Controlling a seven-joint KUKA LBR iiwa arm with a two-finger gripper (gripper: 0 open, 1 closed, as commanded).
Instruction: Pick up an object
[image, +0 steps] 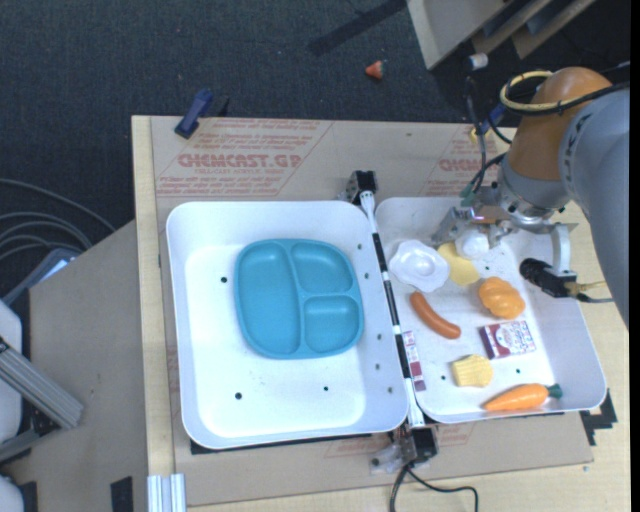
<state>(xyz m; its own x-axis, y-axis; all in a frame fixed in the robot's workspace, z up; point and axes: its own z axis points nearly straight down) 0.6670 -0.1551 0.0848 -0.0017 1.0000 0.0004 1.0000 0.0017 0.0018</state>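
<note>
The right bin (585, 345) holds several toy foods: a white fried egg (418, 265), a yellow chunk (460, 268), an orange fruit (500, 297), a red sausage (435, 315), a maroon packet (508, 340), a yellow wedge (471, 372) and a carrot (520, 398). My gripper (477, 228) hangs low over the far end of this bin, just above a small white item (474, 243) beside the yellow chunk. The wrist hides what lies directly under it.
In the left bin (200, 360) lies a blue divided plate (298, 297). A black clamp (362, 185) sits at the far end of the seam between the bins. The grey arm with its orange band (560, 120) crosses the upper right corner.
</note>
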